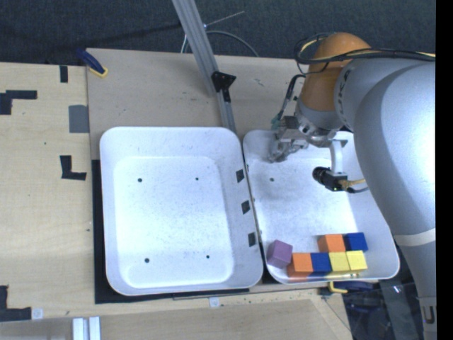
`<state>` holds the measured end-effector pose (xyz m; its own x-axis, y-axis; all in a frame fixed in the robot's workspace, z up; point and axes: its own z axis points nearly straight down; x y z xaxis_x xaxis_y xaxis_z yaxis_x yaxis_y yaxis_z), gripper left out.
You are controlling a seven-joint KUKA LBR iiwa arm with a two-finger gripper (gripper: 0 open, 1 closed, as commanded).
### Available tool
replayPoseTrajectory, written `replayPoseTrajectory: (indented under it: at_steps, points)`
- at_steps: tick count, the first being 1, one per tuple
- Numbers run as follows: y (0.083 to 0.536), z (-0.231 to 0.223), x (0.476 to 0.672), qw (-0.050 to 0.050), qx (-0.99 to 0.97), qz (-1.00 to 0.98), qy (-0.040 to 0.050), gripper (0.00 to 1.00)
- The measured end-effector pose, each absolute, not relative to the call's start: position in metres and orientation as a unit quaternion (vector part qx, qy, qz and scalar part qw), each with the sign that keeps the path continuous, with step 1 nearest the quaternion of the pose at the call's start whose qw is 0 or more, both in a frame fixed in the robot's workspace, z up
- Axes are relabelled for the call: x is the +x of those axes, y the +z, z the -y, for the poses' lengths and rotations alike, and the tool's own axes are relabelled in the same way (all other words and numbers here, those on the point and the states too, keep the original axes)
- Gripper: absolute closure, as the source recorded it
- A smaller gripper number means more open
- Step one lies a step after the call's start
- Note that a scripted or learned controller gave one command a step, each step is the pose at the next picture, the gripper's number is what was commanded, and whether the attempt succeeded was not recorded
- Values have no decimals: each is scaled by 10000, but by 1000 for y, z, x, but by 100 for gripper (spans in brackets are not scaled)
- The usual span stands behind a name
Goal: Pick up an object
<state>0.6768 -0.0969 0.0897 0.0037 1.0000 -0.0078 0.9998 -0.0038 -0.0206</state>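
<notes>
the gripper (278,149) hangs over the far left corner of the right bin (297,204), close above its floor. its fingers are small and blurred against the white, so i cannot tell whether they are spread or pressed together, and nothing can be seen between them. above it the grey arm (396,140) fills the right side, with its orange band (333,55) at the far end and a black cable looping over it.

the blocks lie well apart from the gripper, along the near edge of the same bin. a purple block (280,252) sits at the near left, slightly turned. just right of it are an orange block (302,263), a blue block (320,262) and two yellow blocks (347,261) in a row, touching. behind them sit a second orange block (330,244) and a second blue block (356,241), side by side.

the left bin (170,211) lies beside the right one, their rims touching. a grey metal bar (200,44) slants across the wooden bench (42,211) at the far side.
</notes>
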Motion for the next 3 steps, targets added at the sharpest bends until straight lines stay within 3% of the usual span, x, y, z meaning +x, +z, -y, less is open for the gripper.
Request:
replayPoseTrajectory:
  at_steps: [2, 3]
  points:
    - [90, 96, 674, 18, -7085, 7057, 74, 100]
    - [89, 117, 678, 138, -7062, 7079, 40, 100]
